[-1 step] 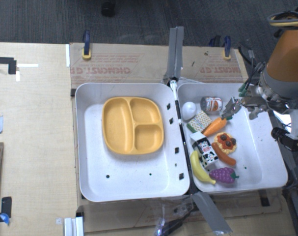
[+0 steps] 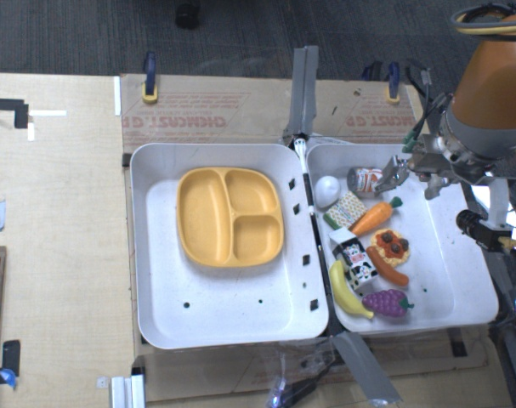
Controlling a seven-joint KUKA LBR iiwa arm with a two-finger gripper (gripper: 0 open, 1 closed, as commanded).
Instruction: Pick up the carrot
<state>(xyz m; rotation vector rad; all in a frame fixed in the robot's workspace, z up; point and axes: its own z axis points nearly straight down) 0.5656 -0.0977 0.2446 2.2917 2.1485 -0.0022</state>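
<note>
The gripper (image 2: 399,170) hovers low in the right bin (image 2: 462,266); I cannot tell its state, and nothing is visibly held. The carrot (image 2: 372,218) lies just below it, beside the pizza slice (image 2: 391,245). This looks like the approach step; next it must descend onto the carrot. Further left, the other bin (image 2: 155,253) holds a yellow divided plate (image 2: 230,217).

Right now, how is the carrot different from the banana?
The carrot is orange with a green tip; the banana is yellow. The carrot is straight and lies at a slant near the bin's middle; the banana is curved and lies by the bin's near-left corner. Both are toy foods in the right bin.
</note>
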